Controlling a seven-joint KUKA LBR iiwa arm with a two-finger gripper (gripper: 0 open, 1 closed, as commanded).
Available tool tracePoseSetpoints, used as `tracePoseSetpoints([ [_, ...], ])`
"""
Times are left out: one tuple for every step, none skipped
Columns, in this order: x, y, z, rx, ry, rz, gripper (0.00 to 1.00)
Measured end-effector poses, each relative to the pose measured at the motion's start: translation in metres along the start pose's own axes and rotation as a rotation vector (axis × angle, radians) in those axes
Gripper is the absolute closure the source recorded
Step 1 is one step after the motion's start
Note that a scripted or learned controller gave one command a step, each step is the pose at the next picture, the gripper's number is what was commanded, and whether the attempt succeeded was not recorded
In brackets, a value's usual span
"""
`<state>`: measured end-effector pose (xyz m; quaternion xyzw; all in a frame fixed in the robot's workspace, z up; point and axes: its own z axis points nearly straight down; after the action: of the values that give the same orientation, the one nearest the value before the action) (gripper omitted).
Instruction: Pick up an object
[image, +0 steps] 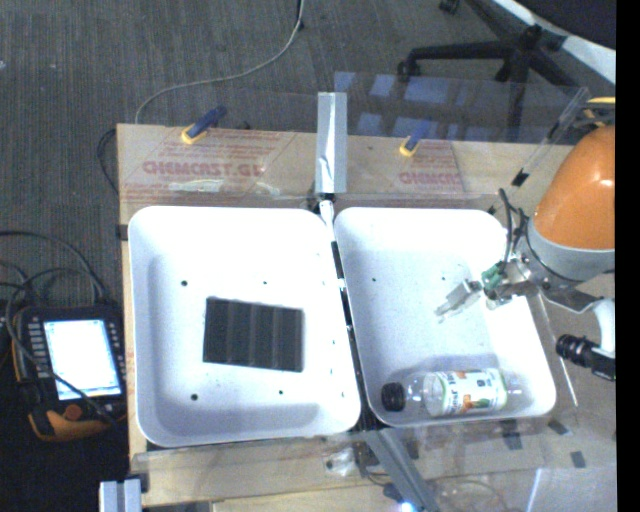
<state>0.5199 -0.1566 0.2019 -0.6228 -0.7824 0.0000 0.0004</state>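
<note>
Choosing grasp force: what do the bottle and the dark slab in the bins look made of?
Bottle: probably clear plastic, glossy, see-through body, dark cap, printed label. Dark slab: matte black, flat, faintly ribbed; possibly foam or rubber, can't confirm.

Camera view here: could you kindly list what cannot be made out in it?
- Pincer: too small and blurred to tell how its fingers stand or whether anything sits between them.
- Bottle in the right bin: label print too small to read.
- Arm: cut off by the right edge.
- Dark slab in the left bin: what it is stays unclear.
</note>
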Motion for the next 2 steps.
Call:
tracePoseSetpoints([
  [-0.033, -0.04, 0.107, -0.006, -0.001, 0.024, 0.0],
  [-0.033, -0.038, 0.097, -0.009, -0.001, 0.023, 1.0],
])
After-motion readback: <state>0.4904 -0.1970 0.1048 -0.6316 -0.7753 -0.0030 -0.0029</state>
